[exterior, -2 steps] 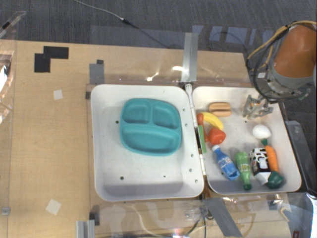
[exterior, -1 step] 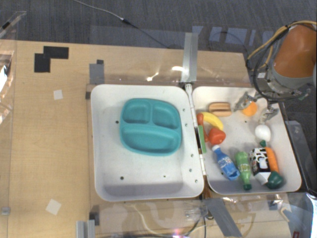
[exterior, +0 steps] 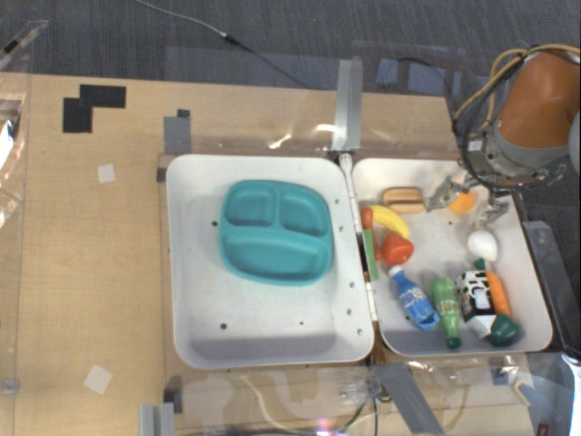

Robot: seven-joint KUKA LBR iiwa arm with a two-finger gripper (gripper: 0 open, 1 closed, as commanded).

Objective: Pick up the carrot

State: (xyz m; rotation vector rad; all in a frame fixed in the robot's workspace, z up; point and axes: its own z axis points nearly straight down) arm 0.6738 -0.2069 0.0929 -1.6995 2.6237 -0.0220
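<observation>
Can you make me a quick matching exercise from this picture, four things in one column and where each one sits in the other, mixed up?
Things:
1. teal tray
2. carrot
3. hot dog
4. white egg

Places:
A. right bin, near the far wall
B. left bin
C. right bin, near the right wall, beside the milk carton
D. right bin, just below the jaws

Pairs: 1-B, 2-C, 3-A, 4-D

Overhead slanted view (seemingly mid-distance) of both bins (exterior: 182, 271).
</observation>
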